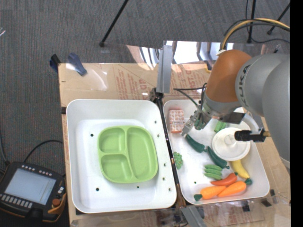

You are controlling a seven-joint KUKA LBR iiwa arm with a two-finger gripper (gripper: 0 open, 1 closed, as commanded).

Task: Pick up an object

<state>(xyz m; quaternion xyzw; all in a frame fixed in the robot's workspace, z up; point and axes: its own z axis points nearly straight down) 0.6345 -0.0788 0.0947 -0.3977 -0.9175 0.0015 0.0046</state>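
The gripper (191,125), jaw state indeterminate, hovers between the wafer pack (176,119) and cucumber (195,143); descent here risks closing on bare bin (189,174) floor.

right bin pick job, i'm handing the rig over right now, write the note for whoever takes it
Gripper: low in the right white bin, near the pink-and-white packet and the dark green cucumber-shaped toy; finger state unreadable.
Also there: white round lidded pot, yellow banana, orange carrots.
Left white bin: light green divided plate.
Done: nothing visibly lifted.
Left: the pick.
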